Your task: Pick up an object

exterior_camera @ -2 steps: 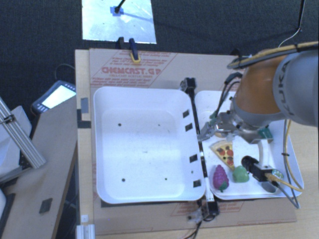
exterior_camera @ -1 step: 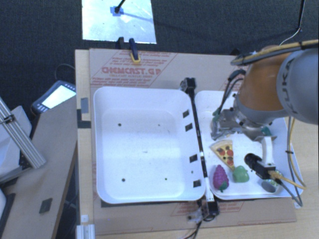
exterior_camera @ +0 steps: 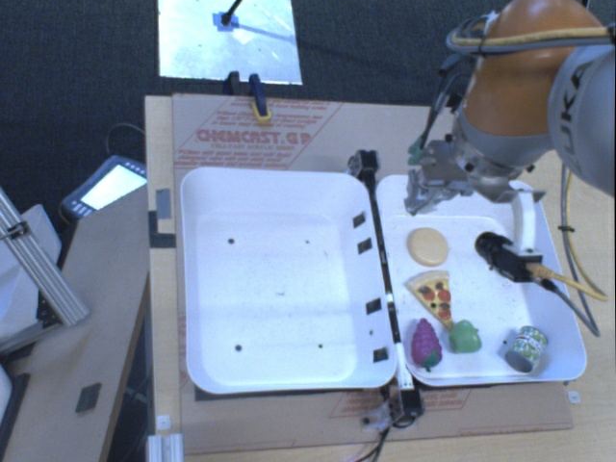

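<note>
The jaws hang over the far-left corner of the right bin (exterior_camera: 486,301), at the end of the arm (exterior_camera: 539,65), which reaches in from the right. Their tips are lost against the grey metal around them, so I cannot tell whether they are spread or pressed together. No object shows between them.

Just nearside of them, near the far edge of the bin floor, lies a tan disc (exterior_camera: 427,246). It lies flat and apart from its neighbours, and being closest, it looks the likeliest pick. Nearer the camera a pizza slice (exterior_camera: 433,296) lies flat beside the bin's left wall. Along the near edge sit a purple grape bunch (exterior_camera: 425,345) in the near-left corner, a green pepper (exterior_camera: 464,337) just beside it, and a small can (exterior_camera: 526,347) tipped over towards the near-right corner. The loose spacing probably leaves room to come down on any one piece.

The left bin (exterior_camera: 279,277) butts against the right one, with black clips (exterior_camera: 364,246) along the shared wall, presumably to stop the bins drifting. Both rest on a cardboard sheet (exterior_camera: 250,135) with red print, clamped (exterior_camera: 258,99) at its far edge to the table (exterior_camera: 164,296). Beyond lie a shiny metal plate (exterior_camera: 229,27) and dark fabric. A lit screen (exterior_camera: 106,186) sits off to the left.
</note>
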You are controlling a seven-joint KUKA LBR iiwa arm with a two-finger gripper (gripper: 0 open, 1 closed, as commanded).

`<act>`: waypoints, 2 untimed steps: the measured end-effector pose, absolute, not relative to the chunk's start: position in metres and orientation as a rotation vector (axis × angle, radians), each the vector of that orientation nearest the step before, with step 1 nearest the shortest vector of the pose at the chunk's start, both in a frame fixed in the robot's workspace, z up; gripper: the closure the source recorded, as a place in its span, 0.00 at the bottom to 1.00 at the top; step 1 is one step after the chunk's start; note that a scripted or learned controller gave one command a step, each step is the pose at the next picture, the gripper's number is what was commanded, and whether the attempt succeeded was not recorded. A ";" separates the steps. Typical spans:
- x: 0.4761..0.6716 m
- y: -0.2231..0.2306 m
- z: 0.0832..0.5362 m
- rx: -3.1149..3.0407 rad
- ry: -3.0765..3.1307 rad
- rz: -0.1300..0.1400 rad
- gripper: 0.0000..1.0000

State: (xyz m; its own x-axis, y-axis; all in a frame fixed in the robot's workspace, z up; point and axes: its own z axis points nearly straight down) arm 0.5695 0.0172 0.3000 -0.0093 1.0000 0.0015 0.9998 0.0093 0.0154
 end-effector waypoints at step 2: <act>0.545 0.126 0.333 2.210 2.233 0.003 1.00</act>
State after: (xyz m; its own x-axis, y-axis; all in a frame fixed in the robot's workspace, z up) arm 0.5452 0.1258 0.3331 -0.0105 0.9999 0.0019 0.9999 0.0105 0.0012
